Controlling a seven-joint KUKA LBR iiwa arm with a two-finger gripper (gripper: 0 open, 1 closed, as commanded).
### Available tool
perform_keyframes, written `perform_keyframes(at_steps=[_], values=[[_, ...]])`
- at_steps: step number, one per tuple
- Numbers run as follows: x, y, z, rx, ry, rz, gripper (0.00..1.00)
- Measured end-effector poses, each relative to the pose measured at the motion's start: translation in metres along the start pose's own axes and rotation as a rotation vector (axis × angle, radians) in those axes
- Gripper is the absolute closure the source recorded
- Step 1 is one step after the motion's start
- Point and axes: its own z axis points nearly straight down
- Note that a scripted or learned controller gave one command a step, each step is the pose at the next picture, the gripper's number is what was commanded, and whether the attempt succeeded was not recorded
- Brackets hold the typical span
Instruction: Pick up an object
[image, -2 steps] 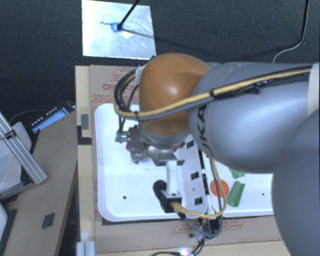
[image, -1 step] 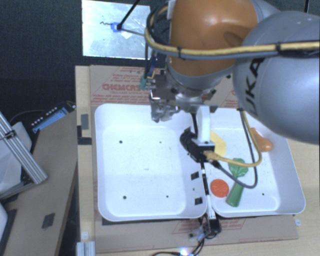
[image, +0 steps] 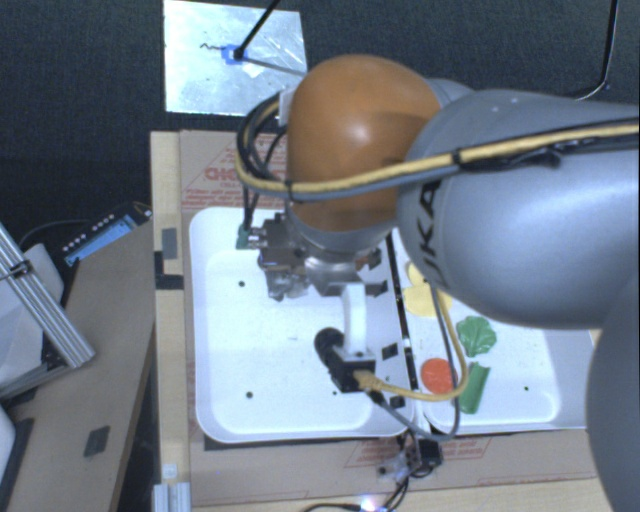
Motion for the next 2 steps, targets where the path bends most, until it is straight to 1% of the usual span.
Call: perform_keyframes(at_steps=[1,2], values=[[-0.039,-0.016,0.046,0.000,-0.002,0.007,1.00],[-0.021,0.001,0.067,-0.003,0.000,0.002,1.00]])
